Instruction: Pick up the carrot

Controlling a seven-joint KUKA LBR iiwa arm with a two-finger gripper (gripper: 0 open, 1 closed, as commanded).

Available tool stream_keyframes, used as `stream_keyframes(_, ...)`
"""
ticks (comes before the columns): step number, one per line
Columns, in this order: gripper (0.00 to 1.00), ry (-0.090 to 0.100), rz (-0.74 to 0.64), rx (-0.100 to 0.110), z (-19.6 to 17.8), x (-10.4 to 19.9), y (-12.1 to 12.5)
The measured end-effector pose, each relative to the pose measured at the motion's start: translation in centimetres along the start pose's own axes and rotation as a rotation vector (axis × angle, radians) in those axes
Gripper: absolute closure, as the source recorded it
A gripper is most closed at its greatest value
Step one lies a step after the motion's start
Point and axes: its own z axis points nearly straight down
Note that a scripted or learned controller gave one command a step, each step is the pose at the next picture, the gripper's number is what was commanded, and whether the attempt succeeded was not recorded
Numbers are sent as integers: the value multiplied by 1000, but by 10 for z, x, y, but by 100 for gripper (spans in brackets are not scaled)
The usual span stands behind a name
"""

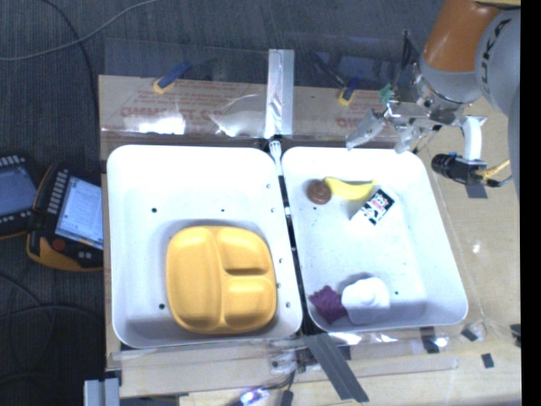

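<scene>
My gripper (382,137) hangs over the back rim of the right bin (439,252), open, with nothing between its fingers. Its two grey fingers (362,134) point down and to the left. In the right bin, near the back, a yellow banana-shaped piece (348,188) lies beside a small brown round piece (319,192). A little black and white box (375,205) sits just right of them. All three lie below and left of the gripper, apart from it.
A purple piece (327,303) and a white lump (366,295) rest at the right bin's front edge. The left bin (144,193) holds a yellow divided tray (221,277). A handheld pendant (63,218) lies left of the bench.
</scene>
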Motion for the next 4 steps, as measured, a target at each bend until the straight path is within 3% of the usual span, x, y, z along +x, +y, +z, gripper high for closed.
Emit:
stream_keyframes(1, 0, -4, 71, -1, 158, 31, 5)
stream_keyframes(2, 0, -3, 7, -8, 162, 14, -111)
stream_keyframes(3, 0, -8, -312, -18, 161, 10, -174)
stream_keyframes(4, 0, -8, -350, -16, 161, -59, -174)
